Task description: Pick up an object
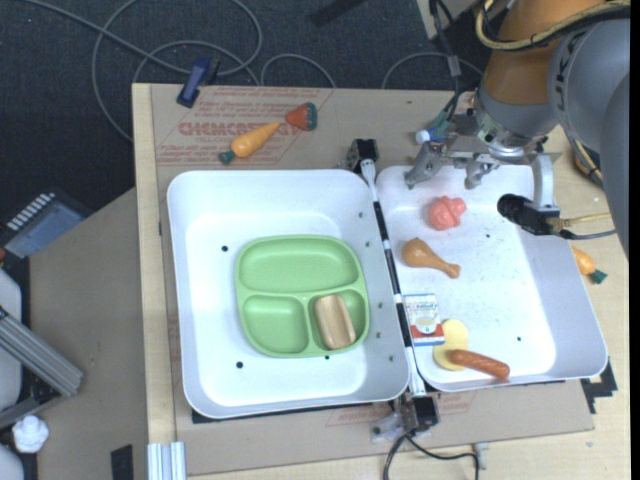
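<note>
the claw [452, 160] hung spread and empty at the right bin's [560, 298] far edge, just above the pink toy [446, 212], likely its target.

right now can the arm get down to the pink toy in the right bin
Probably yes. The gripper hangs just above the pink toy at the far end of the right bin. The toy lies apart from the chicken drumstick, with bare floor around it.

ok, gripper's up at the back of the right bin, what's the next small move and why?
Probably shift the gripper toward the camera over the pink lump, then descend. It hangs at the right bin's far edge with nothing between its fingers, and that lump is the nearest item, lying apart from the drumstick.
</note>
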Controlling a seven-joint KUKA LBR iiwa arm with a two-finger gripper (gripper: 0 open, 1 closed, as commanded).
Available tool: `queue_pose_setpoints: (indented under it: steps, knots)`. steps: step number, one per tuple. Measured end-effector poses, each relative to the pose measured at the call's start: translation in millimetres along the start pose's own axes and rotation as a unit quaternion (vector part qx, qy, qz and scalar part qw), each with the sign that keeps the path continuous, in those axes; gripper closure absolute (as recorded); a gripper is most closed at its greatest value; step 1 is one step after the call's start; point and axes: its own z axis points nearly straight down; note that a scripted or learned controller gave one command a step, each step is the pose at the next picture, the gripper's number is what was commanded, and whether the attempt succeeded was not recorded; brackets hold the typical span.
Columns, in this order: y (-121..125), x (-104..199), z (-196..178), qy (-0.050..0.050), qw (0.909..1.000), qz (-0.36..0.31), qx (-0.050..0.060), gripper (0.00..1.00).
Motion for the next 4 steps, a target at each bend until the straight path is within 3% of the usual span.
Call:
queue_pose_setpoints:
  steps: [1,2,3,4]
  knots:
    - [3,-25,100,0.0,1.0,0.001,0.0,0.0]
    - [-73,-32,99,0.0,1.0,0.001,0.0,0.0]
    - [-71,-31,88,0.0,1.0,0.001,-0.003,1.0]
    - [-89,30,-2,0.0,1.0,0.0,-0.002,1.0]
